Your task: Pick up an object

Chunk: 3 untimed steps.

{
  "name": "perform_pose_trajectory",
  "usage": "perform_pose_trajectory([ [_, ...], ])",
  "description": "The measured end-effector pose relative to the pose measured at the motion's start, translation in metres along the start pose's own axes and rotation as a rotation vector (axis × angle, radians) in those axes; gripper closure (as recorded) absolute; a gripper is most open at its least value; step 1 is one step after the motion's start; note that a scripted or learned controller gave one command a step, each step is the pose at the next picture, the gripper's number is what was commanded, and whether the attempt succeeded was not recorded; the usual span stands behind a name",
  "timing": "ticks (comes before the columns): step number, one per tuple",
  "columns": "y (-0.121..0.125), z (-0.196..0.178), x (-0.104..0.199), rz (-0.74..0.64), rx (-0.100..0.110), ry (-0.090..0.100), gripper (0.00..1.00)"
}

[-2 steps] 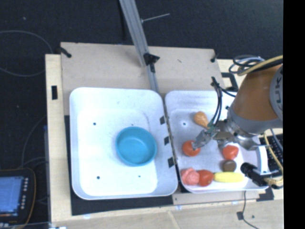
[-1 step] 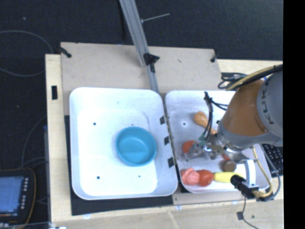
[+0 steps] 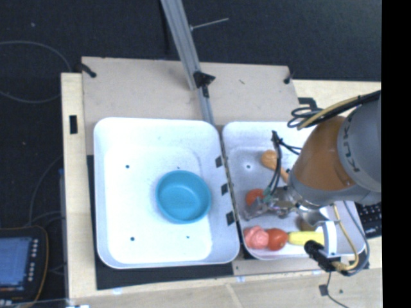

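Nearest the camera, along the front wall of the right bin, lay three small toys in a row: a pink lumpy one, a red one touching it, then a yellow piece beside that. Just behind them the claw was down inside the bin, pointing toward the divider btwn the bins, w/ a small red-orange object right at its tip. Whether that object sat between the claw's two sides or merely next to them could not be told; likewise whether the claw was released or clenched. Cables looped off the wrist, and the arm, orange band uppermost, covered much of the bin's right half. Further back in the same bin, an orange-tan toy lay near the rear wall, apart from the claw. In the left bin, across the divider, a blue bowl sat alone near the centre. Beyond both bins, a grey metal strut ran up over the tabletop.

Judgement: the step in hand looked like the grasp itself, target prob. the red-orange object. To do it well, the claw should be centred over that piece, low enough to catch its widest part, squeezed fully before any lift, then raised straight up, clear of the divider & the front-row toys.
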<state>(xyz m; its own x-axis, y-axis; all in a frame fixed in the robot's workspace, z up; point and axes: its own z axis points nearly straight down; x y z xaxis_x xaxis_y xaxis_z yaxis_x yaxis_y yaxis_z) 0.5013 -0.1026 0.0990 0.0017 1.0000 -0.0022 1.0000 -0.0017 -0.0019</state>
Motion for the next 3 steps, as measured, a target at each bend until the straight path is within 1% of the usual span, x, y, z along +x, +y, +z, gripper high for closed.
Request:
perform_pose_trajectory([
  [1, 0.003, -0.014, 0.001, 0.01, -0.006, 0.006, 1.0],
  [2, 0.008, -0.072, -0.009, 0.002, -0.008, 0.004, 1.0],
  [3, 0.002, -0.122, -0.013, -0.004, -0.01, 0.003, 1.0],
])
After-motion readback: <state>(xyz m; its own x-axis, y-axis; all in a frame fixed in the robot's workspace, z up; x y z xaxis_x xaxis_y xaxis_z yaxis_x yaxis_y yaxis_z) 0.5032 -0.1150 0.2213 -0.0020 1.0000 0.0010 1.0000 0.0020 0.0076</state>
